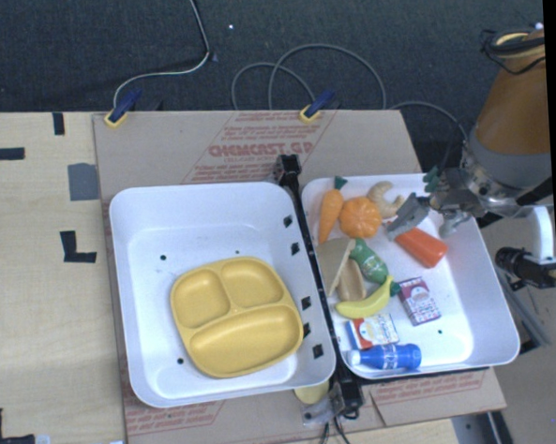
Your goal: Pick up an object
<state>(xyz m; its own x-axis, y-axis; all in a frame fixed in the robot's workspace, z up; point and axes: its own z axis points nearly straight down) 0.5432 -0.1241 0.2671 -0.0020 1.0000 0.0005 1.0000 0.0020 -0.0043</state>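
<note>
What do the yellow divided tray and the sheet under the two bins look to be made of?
Yellow tray: apparently molded plastic, smooth with a soft sheen, rounded compartment edges and one uniform color. Sheet under the bins: looks like corrugated cardboard, matte brown with red printed lettering, held by clips at its far edge.

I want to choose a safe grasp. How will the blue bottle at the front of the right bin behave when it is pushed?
The blue bottle lies on its side and looks round, so it will probably roll. It seems small and plastic, likely light. Its smooth surface may slip between fingers.
</note>
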